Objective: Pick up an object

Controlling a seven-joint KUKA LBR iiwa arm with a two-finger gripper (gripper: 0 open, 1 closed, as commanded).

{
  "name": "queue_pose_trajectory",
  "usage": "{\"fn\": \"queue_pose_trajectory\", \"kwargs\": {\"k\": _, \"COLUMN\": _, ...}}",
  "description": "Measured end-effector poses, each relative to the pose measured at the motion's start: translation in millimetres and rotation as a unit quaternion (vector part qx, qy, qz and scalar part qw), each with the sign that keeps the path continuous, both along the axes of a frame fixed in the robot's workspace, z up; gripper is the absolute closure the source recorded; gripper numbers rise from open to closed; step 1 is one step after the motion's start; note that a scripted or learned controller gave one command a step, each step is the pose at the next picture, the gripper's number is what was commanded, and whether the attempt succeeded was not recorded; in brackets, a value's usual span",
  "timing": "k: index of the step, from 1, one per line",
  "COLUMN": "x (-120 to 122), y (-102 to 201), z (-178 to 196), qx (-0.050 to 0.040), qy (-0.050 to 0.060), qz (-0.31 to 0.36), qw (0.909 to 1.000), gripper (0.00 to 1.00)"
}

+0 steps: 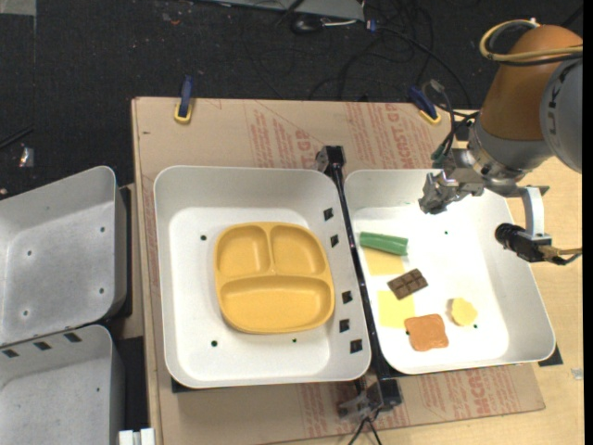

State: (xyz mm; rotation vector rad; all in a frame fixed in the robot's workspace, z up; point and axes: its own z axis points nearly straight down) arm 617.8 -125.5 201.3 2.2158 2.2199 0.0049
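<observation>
The right bin holds a green cylinder, two pale yellow flat pieces, a brown chocolate-like block, an orange square piece and a small yellow round piece. My gripper hangs over the bin's far edge, up and to the right of the green cylinder. It is apart from all the objects, and nothing shows between its fingers.
The left bin carries a yellow divided tray. A black divider runs between the bins. Blue clamps sit on the board's far edge. Grey metal panels lie at the left.
</observation>
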Motion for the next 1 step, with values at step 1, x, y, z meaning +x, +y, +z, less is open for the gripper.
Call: {"fn": "queue_pose_trajectory", "kwargs": {"k": 1, "x": 4.2, "y": -9.1, "z": 49.4, "qx": -0.0005, "qy": -0.001, "qz": 0.0, "qw": 1.0, "gripper": 1.0}}
